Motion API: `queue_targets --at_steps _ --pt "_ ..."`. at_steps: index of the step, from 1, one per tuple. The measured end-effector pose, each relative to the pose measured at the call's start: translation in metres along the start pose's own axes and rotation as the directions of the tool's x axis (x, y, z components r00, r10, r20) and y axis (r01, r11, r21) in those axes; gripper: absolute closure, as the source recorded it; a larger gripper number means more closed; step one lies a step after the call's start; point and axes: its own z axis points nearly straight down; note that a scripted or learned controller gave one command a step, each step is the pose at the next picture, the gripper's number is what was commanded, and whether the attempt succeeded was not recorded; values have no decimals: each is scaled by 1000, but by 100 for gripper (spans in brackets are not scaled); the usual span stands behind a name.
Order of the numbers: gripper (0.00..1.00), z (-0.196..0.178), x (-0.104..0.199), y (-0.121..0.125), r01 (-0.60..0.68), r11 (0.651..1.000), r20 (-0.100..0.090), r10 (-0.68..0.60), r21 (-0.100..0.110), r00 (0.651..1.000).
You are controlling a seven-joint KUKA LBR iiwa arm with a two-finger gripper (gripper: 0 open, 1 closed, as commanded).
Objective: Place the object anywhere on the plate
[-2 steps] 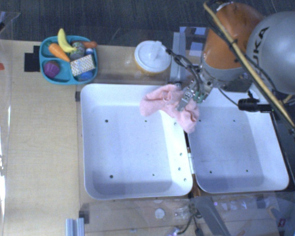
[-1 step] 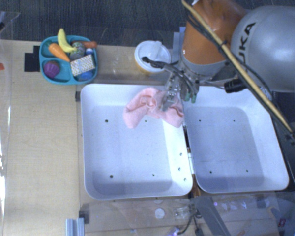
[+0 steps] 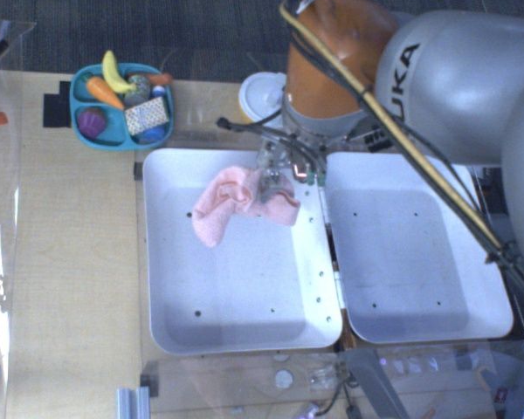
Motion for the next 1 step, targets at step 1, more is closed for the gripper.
queue_targets --at_steps 1 --pt "0 0 0 0 0 1000 1 0 0 1000"
